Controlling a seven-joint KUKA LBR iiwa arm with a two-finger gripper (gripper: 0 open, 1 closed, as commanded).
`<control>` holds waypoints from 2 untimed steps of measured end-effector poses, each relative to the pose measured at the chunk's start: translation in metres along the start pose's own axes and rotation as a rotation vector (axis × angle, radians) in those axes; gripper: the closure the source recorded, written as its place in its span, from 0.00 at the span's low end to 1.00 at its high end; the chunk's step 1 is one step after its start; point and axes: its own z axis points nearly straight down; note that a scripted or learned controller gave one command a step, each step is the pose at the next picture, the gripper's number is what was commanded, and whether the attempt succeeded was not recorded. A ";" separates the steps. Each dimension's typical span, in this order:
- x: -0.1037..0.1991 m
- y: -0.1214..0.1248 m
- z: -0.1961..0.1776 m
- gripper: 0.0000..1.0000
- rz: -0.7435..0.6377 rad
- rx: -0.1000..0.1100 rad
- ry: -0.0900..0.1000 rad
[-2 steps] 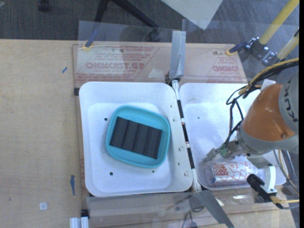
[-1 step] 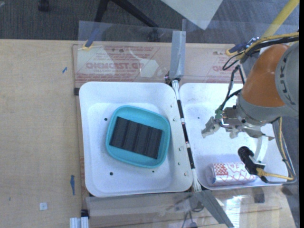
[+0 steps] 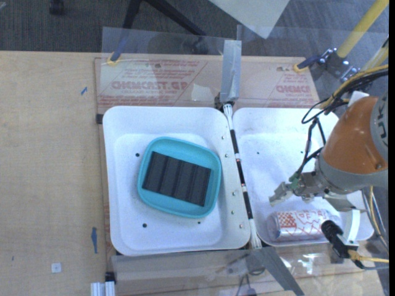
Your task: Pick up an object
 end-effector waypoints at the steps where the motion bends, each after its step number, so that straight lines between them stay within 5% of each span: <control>1: -0.007 0.002 0.041 0.00 -0.109 -0.007 0.002; 2: -0.006 0.004 0.041 0.00 -0.187 -0.013 -0.006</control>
